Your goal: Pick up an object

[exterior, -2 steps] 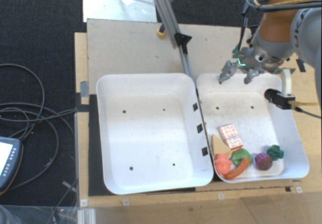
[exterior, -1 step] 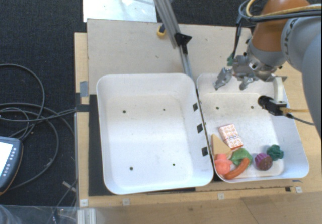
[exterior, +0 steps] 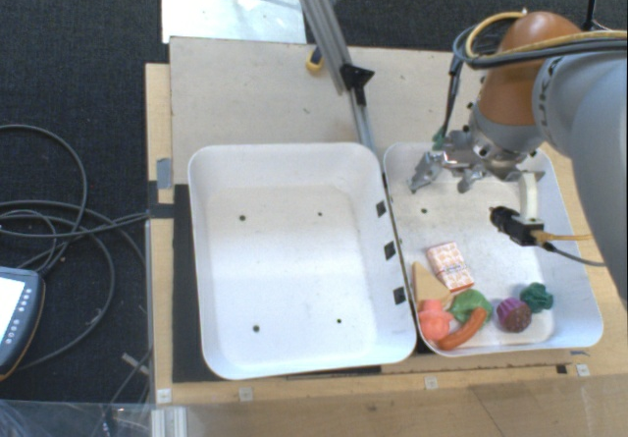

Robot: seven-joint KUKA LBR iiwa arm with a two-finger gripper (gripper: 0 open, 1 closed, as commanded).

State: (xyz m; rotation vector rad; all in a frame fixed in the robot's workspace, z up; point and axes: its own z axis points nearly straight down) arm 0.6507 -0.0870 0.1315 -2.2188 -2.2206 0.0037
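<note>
Pink box (exterior: 449,264), print unreadable; tool (exterior: 446,173) above right bin (exterior: 579,322).

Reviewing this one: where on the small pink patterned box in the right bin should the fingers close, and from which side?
Across the short sides of the pink box, coming straight down from above. It lies flat on the right bin floor with bare floor above it and to its right; the yellow wedge crowds its left edge.

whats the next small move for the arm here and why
Probably shift the gripper toward the near end of the right bin before descending. It sits over the bin's bare far end, while the pink box, purple ball and other toys cluster at the near end.
</note>
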